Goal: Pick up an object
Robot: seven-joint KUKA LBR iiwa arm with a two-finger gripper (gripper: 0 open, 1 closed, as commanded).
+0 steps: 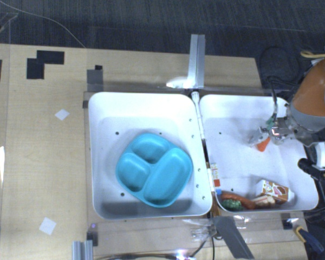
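My gripper [273,130] hangs low over the upper right part of the right bin [233,118], coming off the grey wrist with its orange band [313,92]. A small orange-red object [263,144] lies just below and left of the gripper tip, touching or very close to it. A pale, see-through piece [253,139] sits beside that object. Whether anything is gripped is too small to tell. Along the bin's front wall lie a small printed carton [274,191], a green vegetable [232,203] and an orange one [249,202].
The left bin [103,145] holds a blue divided plate [154,169] at its middle. A metal post [196,61] stands behind the wall between the bins. Cables and clamps lie at the right edge near the arm.
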